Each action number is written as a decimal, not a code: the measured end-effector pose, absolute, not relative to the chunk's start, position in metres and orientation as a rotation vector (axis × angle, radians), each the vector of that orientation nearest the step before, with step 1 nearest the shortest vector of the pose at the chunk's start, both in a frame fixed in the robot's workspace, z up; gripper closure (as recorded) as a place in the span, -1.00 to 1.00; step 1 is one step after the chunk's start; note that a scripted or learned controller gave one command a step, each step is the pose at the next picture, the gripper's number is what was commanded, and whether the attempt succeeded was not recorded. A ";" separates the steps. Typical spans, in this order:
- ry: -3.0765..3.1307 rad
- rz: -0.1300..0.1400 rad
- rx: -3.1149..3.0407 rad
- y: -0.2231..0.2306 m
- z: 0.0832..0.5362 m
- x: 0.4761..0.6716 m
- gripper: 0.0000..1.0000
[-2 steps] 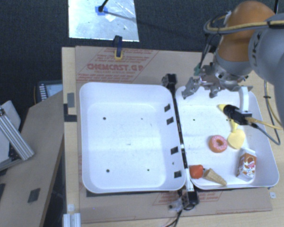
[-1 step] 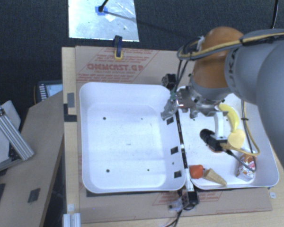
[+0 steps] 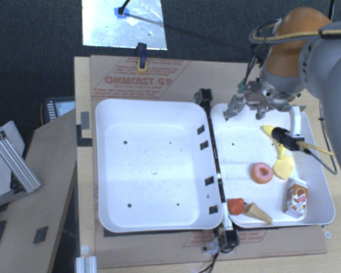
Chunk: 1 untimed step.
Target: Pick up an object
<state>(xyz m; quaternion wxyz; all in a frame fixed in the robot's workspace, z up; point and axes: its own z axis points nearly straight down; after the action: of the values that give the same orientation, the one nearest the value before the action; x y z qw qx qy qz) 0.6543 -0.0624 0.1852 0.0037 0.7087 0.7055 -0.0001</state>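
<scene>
Down at the near rim of the right bin, an ice-cream cone is lying on its side, its wide end just beside a small red piece. Now by size: the grey arm is reaching in from the right, looming over the far right corner. The left bin is sitting alongside, its rim meeting the right bin's down the middle. The gripper is hanging over the far left corner of the right bin, jaws standing spread apart with nothing between them. Every candidate for picking is lying in that right bin, nearer the camera than the gripper and apart from it. A small brown-and-white carton is standing near the near right corner. A yellow curved piece is lying toward the right wall, closest to the gripper. A pale yellow piece is resting nearer the camera, and a pink doughnut is lying flat just beside it on its left.
</scene>
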 end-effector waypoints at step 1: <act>2.233 0.007 2.208 0.025 0.244 0.617 -1.00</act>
<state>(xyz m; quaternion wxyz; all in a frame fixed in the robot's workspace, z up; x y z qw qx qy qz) 0.6173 0.0249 0.2439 0.0004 0.7031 0.7111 0.0021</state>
